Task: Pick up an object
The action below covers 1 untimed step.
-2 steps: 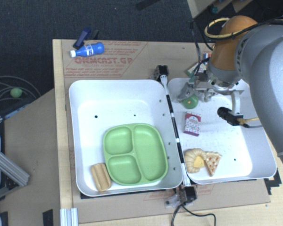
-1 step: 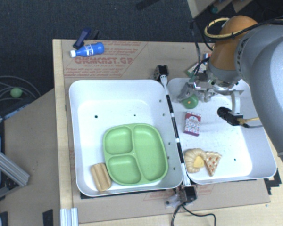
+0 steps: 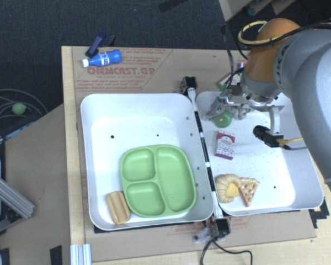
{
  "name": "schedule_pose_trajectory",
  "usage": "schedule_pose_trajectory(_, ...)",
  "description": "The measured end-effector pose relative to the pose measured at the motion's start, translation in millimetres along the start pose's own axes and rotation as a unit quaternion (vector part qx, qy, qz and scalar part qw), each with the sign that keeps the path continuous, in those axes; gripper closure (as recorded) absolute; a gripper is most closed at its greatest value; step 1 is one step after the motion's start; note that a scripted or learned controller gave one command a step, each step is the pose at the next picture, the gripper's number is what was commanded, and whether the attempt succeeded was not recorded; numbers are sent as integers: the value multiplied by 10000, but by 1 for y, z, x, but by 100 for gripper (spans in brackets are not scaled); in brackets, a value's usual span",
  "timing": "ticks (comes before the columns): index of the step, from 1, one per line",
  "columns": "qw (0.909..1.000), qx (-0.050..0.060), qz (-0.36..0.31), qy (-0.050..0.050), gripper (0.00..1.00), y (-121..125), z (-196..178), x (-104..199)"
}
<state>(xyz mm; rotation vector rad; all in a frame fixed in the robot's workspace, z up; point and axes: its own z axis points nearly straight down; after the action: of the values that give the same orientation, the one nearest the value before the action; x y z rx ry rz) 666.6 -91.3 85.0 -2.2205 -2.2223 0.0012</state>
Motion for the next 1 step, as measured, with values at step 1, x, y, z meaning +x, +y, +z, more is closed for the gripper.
schedule_pose_trajectory(1, 10000, 2, -1, 0, 0, 0, 0, 0)
